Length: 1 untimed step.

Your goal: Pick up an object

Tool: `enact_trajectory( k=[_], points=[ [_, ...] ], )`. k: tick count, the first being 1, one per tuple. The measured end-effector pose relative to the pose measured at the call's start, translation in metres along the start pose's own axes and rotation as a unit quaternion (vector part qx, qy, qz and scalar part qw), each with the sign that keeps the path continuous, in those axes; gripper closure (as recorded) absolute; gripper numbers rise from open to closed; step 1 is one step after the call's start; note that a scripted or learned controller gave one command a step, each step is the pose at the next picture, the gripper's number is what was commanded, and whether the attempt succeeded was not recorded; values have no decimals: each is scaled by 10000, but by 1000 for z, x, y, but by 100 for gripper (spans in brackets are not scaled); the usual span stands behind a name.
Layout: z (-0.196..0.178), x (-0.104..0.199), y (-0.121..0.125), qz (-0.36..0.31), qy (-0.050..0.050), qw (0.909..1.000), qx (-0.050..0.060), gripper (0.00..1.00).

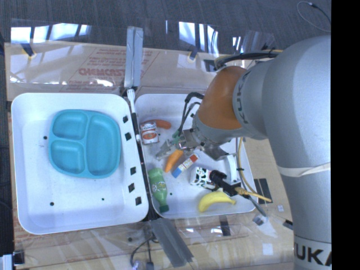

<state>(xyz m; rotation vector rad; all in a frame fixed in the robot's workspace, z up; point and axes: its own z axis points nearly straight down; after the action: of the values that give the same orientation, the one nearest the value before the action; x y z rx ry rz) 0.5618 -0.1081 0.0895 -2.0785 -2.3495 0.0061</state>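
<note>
In the right bin (169, 100), my gripper (170, 147) hangs low over the middle, just above an orange carrot (172, 161) that lies at a slant. A small tin can (149, 133) stands just left of the gripper. An orange sausage-shaped piece (163, 124) lies behind it. A small red, white and blue piece (184, 165) rests against the carrot's right side. At the bin's front left lies a green bottle (158, 188), and a yellow banana (215, 200) lies at the front right. A black-and-white spotted thing (199, 176) sits between them.
The left bin (28, 207) holds a blue divided plate (85, 143) toward its back. The grey arm with its orange band (225, 103) covers the right bin's right side. A taped divider (135, 151) separates the two bins.
</note>
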Motion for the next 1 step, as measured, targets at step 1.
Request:
enact_trajectory(
  k=[1],
  points=[
    [-8,0,-1,-27,3,10000,29,100]
  ],
)
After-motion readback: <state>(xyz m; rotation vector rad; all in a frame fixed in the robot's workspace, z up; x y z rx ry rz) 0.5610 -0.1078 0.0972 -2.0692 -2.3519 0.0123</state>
